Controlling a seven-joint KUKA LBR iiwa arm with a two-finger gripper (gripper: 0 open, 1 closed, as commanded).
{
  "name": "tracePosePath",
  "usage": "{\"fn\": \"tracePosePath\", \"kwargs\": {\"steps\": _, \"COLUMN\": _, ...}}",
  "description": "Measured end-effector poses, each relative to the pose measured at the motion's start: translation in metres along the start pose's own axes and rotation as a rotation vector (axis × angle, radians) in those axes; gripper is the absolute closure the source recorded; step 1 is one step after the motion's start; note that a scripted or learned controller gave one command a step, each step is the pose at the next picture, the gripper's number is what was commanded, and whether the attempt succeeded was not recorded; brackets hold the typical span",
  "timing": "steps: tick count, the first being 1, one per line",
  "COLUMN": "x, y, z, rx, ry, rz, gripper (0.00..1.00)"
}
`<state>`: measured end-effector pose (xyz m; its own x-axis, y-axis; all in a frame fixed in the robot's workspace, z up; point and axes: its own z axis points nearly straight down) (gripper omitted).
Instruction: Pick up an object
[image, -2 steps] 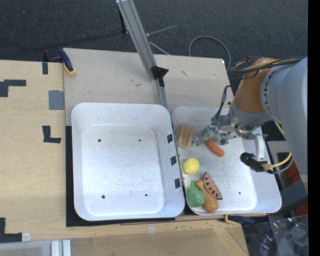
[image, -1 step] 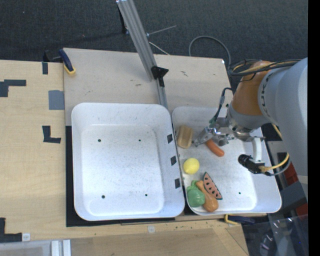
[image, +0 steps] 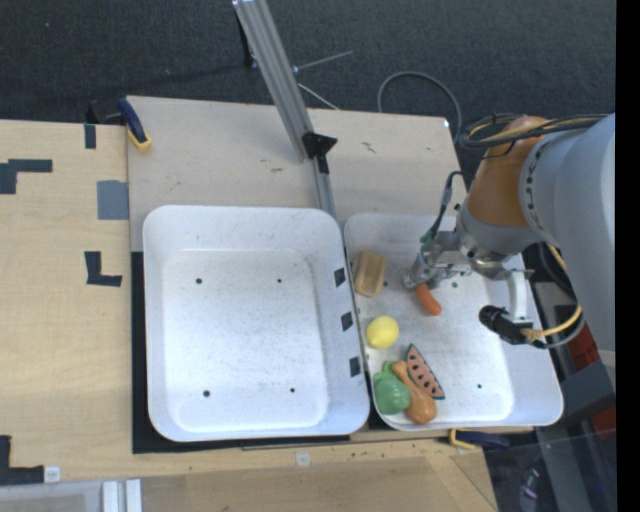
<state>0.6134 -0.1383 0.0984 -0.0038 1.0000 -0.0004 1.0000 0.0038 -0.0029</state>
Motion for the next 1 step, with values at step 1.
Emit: {"fn": "tracePosePath", "kwargs": {"steps": 1, "x": 0.0014, "y": -0.0083, "z": -0.0482, "rx": -0.006, "ry": 0.0, "rz": 0.003, "gripper": 1.0}}
